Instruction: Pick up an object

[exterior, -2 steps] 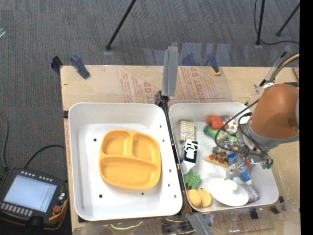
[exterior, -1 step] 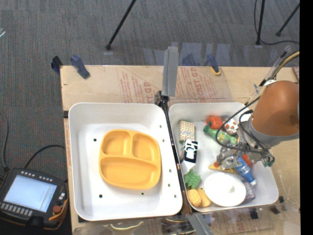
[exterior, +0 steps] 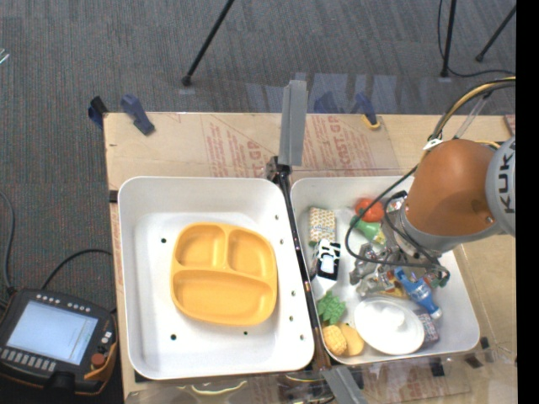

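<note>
My gripper [exterior: 376, 269] is low inside the right bin [exterior: 345, 183], among a heap of small items near the bin's middle. The orange band of the arm [exterior: 455, 188] hangs above it and hides part of the heap. Around the gripper lie a blue bottle [exterior: 417, 291], a white bowl [exterior: 388, 326], a black-and-white box [exterior: 328, 259], a checked cracker pack [exterior: 322, 223] and a red and green vegetable toy [exterior: 368, 214]. A green broccoli toy [exterior: 332, 310] and a corn cob [exterior: 335, 338] sit at the bin's near left corner. I see nothing clearly held.
The left bin [exterior: 202, 185] holds a yellow divided plate [exterior: 226, 273]. A grey upright post [exterior: 293, 129] stands behind the wall between the bins. A teach pendant [exterior: 52, 337] lies on the floor at lower left. Tripod legs stand on the carpet behind.
</note>
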Robot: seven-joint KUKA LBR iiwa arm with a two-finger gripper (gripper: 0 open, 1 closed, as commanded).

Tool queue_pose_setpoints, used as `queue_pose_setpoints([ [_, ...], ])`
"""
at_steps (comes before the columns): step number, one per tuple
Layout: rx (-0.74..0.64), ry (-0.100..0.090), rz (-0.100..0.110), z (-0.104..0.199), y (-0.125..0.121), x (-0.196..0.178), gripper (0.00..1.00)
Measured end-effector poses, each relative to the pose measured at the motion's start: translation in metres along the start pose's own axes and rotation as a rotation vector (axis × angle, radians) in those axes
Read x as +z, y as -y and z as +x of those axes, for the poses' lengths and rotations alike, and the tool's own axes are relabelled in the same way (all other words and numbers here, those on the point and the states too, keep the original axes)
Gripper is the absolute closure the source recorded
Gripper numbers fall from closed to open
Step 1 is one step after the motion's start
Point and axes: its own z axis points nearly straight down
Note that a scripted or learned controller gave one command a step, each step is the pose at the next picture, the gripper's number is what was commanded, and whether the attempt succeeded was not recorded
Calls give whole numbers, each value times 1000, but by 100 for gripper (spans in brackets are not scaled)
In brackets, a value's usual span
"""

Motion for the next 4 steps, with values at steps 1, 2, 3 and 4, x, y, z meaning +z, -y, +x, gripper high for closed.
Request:
queue_pose_setpoints([
  [1,355,-1,1,24,12,13,100],
  [2,784,0,2,17,6,13,100],
  [3,657,12,3,14,-26,-109,100],
  [4,403,-5,0,60,-45,2,100],
])
